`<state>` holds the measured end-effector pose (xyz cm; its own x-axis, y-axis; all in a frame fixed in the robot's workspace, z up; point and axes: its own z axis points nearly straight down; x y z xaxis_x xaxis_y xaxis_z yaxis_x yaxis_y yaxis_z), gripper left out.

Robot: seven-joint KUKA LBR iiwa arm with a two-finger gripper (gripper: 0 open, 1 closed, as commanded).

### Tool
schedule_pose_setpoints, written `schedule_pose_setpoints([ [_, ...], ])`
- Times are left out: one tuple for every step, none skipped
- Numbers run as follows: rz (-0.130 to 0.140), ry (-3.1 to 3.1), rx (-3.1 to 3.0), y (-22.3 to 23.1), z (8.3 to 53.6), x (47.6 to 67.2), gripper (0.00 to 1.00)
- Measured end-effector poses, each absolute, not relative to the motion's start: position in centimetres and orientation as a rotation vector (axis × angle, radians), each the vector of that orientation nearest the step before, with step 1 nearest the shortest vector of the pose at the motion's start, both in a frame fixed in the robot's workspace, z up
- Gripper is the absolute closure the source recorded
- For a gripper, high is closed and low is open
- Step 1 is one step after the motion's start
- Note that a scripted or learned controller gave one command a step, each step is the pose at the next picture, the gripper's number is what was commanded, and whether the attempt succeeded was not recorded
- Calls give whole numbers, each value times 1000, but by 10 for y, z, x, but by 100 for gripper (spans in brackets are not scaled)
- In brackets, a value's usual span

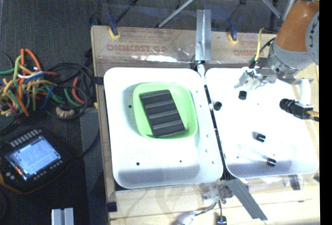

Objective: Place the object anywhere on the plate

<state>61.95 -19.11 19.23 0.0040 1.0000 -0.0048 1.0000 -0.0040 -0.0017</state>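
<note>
A dark grey, ribbed rectangular block [163, 113] lies flat on the green plate [139, 95], slightly turned so its long side runs from upper left to lower right. It covers most of the plate's middle, with green rim showing all around it. The plate sits in the left white bin [155, 167], toward that bin's upper half, left of the frame's centre.

The right white bin [290, 162] touches the left one along a dark seam running down the middle of the frame. On its floor lie a few small dark bits: one near the seam [217, 106], one lower in the middle [260, 138] and one near the bottom edge [271, 162].

The gripper [243, 89] hangs over the upper part of the right bin, well apart from the plate and block. Whether its fingers are apart or together cannot be told from this view; nothing is seen between them. Above it the arm's orange band [296, 27] rises toward the upper right corner of the frame.

Both bins rest on a wooden bench [150, 46]. To the left of the bench, on the dark floor, lie a tangle of coloured cables [31, 81] and, lower left, a handheld control pendant with a lit screen [32, 156].
</note>
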Motion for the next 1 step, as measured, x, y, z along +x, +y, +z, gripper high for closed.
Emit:
schedule_pose_setpoints([
  [-7,2215,2224,-191,192,620,0],
])
